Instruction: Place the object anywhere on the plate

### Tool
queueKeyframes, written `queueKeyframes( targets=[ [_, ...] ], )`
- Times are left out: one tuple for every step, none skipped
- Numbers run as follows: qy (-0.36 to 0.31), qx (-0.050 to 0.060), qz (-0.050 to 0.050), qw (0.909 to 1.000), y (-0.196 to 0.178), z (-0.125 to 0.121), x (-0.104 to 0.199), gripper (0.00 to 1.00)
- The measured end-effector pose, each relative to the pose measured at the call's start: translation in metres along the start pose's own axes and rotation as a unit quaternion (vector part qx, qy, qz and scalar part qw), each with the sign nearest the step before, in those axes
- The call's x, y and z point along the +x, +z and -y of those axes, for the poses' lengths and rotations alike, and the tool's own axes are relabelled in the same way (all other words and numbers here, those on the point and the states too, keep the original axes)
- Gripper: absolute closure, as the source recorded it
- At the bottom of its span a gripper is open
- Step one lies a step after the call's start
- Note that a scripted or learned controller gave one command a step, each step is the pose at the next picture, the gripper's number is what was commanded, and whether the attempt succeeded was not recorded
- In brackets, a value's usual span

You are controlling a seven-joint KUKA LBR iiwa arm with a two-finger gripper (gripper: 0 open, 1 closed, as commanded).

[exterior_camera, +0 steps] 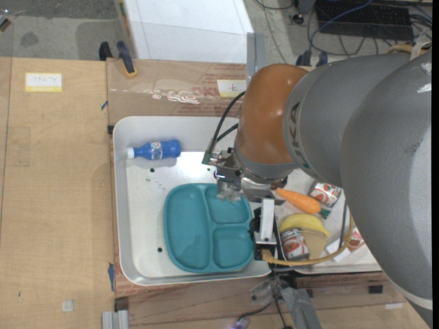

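A teal divided plate [199, 232] lies in the left white bin [130, 204], toward its front. A small blue bottle with a white cap [155, 150] lies on its side at the bin's back left, apart from the plate. My gripper [229, 192] hangs over the plate's back right compartment, right at its far rim. The big orange and grey wrist covers most of it from above. I see nothing held under it. The bottle is well to the gripper's left.
The right bin [343, 262] holds a carrot [299, 199], a banana [302, 223] and two cans [295, 244], partly under the arm. A white box [185, 12] stands behind the bins. Bare bin floor lies left of the plate.
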State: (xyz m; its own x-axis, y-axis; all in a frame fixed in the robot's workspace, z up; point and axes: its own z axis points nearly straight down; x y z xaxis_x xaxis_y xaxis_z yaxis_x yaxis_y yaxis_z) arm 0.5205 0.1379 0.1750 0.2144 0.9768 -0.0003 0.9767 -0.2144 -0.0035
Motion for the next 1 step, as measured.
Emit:
queueKeyframes(
  targets=[
    [-0.110,0.000,0.000,0.9939,0.0671,0.0642,0.0371,1.00]
  ],
)
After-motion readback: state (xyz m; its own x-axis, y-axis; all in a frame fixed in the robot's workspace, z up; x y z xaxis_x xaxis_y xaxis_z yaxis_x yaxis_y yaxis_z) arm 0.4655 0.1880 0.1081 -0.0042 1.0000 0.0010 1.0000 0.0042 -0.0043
